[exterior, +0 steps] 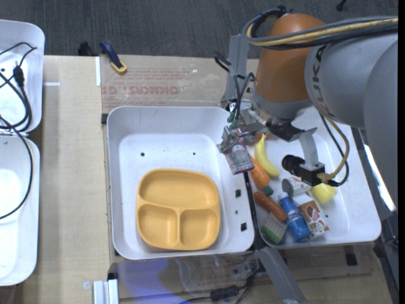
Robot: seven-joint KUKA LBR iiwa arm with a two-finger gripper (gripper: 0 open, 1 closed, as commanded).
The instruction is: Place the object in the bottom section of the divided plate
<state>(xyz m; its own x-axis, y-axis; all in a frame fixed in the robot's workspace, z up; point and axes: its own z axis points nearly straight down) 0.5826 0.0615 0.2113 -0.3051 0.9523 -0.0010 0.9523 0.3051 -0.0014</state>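
An empty yellow divided plate lies in the left bin, with one wide section at the far side and two smaller ones at the near side. My gripper hangs over the wall between the two bins, above and to the right of the plate. A small pinkish-grey patterned packet hangs from its fingertips, and the fingers look shut on it. The packet is above the left bin's right edge, apart from the plate.
The right bin holds a banana, two orange carrots, a blue bottle, a small brown carton and a yellow block. The arm's bulk covers that bin's far half. A blue-and-yellow clamp lies on the bench.
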